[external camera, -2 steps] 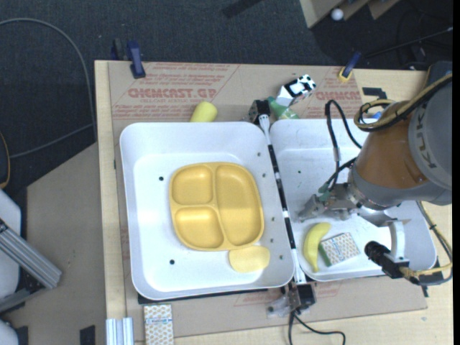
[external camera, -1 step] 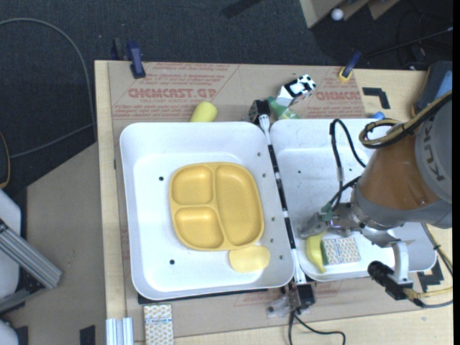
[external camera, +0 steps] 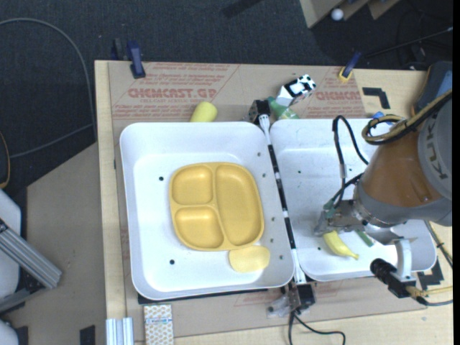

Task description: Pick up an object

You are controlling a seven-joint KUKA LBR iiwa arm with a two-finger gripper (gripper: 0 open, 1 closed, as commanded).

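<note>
You are looking down on a small yellow banana (external camera: pixel 341 245) lying in the right bin (external camera: pixel 305 185), near that bin's front edge. It lies flat on the white floor, its length running from upper left to lower right.

The gripper (external camera: pixel 332 225) is right above the banana's upper-left end, touching it or nearly so. Its dark metal parts crowd together there, and you cannot tell from this angle whether it is released or clenched, or whether it has the banana at all.

Behind the gripper, the arm (external camera: pixel 402 182) comes in from the right, its orange band wide over the right bin's far side. Black cables loop beside it.

The left bin (external camera: pixel 144 157) holds a yellow tray (external camera: pixel 215 205) with three compartments, sitting about in the middle. A pale yellow round piece (external camera: pixel 249 258) lies just in front of the tray, touching or almost touching its front rim.

Both bins rest on a brown board (external camera: pixel 172 88) with red printing. On the board behind the left bin is a small yellow cylinder (external camera: pixel 203 111). Behind the seam between the bins sits a black-and-white toy (external camera: pixel 297 88).
</note>
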